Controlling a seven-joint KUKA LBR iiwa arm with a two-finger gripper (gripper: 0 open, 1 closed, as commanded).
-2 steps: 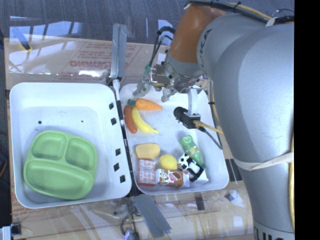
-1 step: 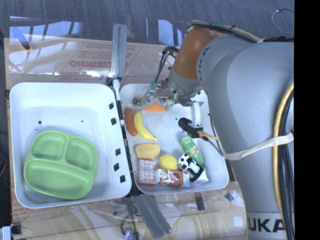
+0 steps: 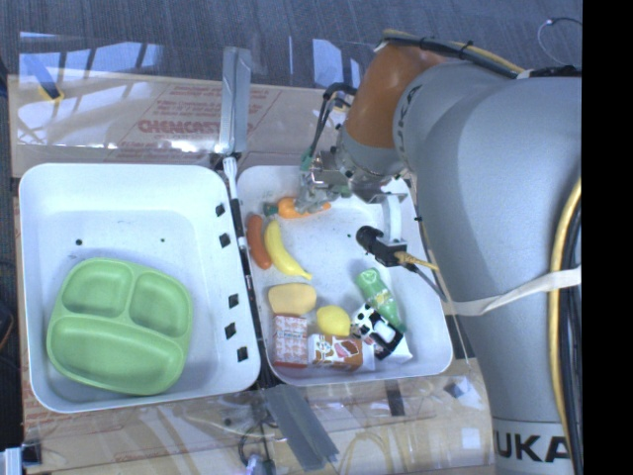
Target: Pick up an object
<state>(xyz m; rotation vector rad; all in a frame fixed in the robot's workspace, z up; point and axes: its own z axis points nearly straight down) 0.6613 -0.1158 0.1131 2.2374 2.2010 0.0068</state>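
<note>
I find the gripper (image 3: 318,188) low at the far left corner of the right bin (image 3: 430,334), directly over a small carrot (image 3: 290,207). I cannot tell how far the fingers are spread, or whether they have the carrot; the wrist hides them. A sausage (image 3: 257,240) and banana (image 3: 284,249) lie just near of it. Risk, in my judgement: the carrot sits close to the bin wall, so a finger could strike the wall or push the carrot aside and close on nothing.
</note>
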